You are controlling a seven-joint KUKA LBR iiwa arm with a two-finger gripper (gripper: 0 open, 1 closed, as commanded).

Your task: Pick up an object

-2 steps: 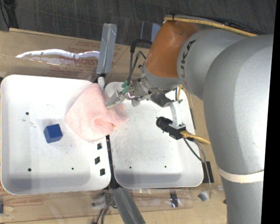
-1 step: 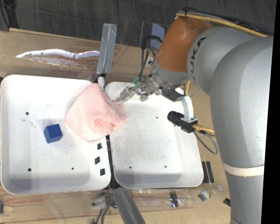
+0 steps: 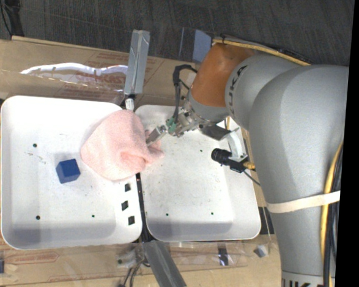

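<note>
Bins: two, white, side by side, a left bin (image 3: pixel 19 159) and a right bin (image 3: pixel 194 202).
Cloth: one, pink cloth (image 3: pixel 121 145), draped over the wall between the bins, mostly in the left bin.
Block: one, blue block (image 3: pixel 68 170), in the left bin, apart from the cloth.
Gripper: one gripper (image 3: pixel 157 133), at the cloth's right edge; can't tell whether it is open or closed.

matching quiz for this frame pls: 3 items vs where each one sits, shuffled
1. blue cube
2. pink cloth
3. gripper

A. over the right bin, at its upper-left corner in the view, by the cloth's edge
B. on the floor of the left bin
C. draped across the wall between the two bins

Pairs: 1-B, 2-C, 3-A
</note>
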